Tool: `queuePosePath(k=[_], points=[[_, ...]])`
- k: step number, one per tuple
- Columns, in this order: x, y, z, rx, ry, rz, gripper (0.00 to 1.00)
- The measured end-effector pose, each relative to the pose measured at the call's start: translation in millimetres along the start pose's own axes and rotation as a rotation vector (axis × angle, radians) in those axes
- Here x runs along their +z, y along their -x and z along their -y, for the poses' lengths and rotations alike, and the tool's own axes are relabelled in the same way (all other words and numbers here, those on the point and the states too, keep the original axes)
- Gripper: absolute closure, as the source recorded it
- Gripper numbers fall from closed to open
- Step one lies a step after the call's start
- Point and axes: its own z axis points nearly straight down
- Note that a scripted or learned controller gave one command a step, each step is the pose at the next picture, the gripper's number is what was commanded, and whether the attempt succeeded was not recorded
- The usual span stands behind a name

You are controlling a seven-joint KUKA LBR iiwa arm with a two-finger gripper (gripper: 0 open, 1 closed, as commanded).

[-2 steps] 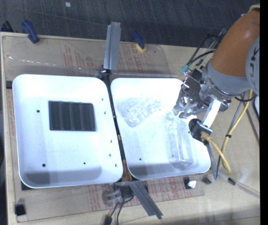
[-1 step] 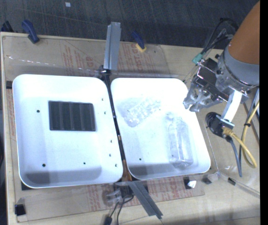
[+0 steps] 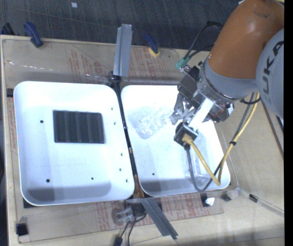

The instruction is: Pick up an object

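Observation:
A clear, crumpled plastic item (image 3: 147, 122) lies in the upper left part of the right bin (image 3: 162, 181). My gripper (image 3: 179, 115) hangs over that bin, at the right edge of the clear item, and whether it touches the item is not visible. A dark grey ribbed rectangular pad (image 3: 79, 126) lies flat in the middle of the left bin (image 3: 28, 137), far from the gripper.
The divider between the bins (image 3: 127, 142) runs just left of the clear item. A second faint clear shape (image 3: 199, 174) lies near the right bin's lower right corner. Blue clamps (image 3: 34, 35) sit on the bench's far edge.

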Motion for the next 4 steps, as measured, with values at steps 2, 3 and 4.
queuePosePath(k=[2,3,4], points=[[44,12,9,0.368,-0.002,0.002,0.0],[-35,-13,17,0.424,0.004,-0.004,0.0],[45,20,-42,0.365,-0.003,0.002,0.0]])
